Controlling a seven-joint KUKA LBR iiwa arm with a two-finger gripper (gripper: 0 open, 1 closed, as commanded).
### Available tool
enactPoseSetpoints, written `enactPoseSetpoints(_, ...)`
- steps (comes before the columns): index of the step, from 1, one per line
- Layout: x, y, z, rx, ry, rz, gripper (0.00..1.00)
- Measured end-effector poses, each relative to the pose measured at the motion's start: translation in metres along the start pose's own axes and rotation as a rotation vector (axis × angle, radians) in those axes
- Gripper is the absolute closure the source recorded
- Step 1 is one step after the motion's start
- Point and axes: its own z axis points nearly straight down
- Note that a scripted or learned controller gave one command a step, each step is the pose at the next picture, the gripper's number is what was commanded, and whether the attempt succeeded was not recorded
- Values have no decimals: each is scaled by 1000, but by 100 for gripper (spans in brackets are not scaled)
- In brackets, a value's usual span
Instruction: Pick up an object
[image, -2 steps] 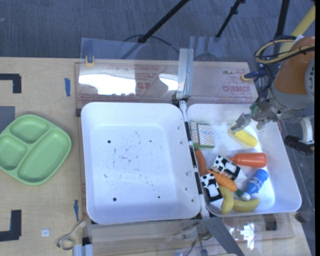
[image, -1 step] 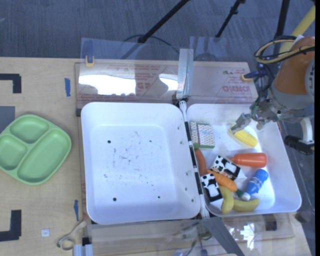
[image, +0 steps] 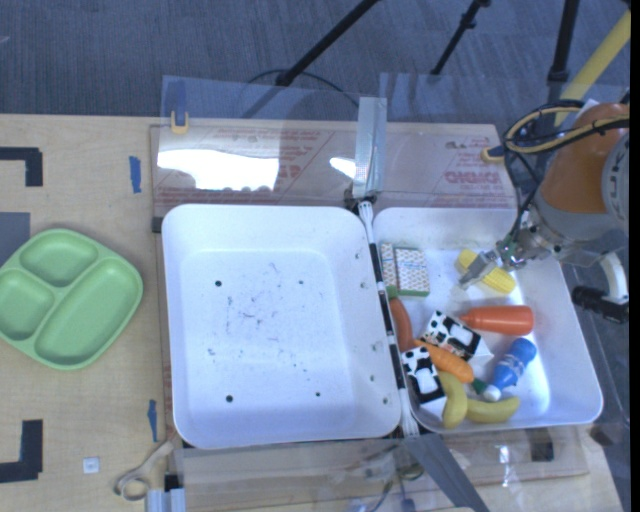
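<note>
Tool (image: 487, 266) fingers are seen lowered into the right bin (image: 570, 330) near its back, spread apart, with their tips resting at a yellow object (image: 488, 271) that lies against the bin floor; whether the object is actually pinched cannot be told, and nothing is lifted. The grey arm (image: 590, 190) with its orange band is extended in from the right, over the bin's far corner.

Just left of the yellow object a patterned box (image: 411, 269) is laid flat near the divider. In front of the tool an orange carrot-like piece (image: 497, 319) is placed crosswise, and below it a blue bottle (image: 511, 364) is tilted beside a banana (image: 480, 408). A black-and-white patterned block (image: 450, 335) and a second one (image: 424, 374) are crowded by the divider, with a smaller carrot (image: 446, 363) across them and a reddish sausage (image: 401, 322) along the bin wall.

The left bin (image: 270, 320) is set alongside, touching the right one. Well to the left, on the bench (image: 80, 150), a green divided plate (image: 65, 297) is placed.
</note>
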Motion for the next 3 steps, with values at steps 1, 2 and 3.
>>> enactPoseSetpoints(1, -1, 1, -12, -6, -3, 1, 100)
enactPoseSetpoints(2, -36, 24, -54, 5, 0, -146, 100)
enactPoseSetpoints(3, 50, 55, -86, 0, 0, -212, 100)
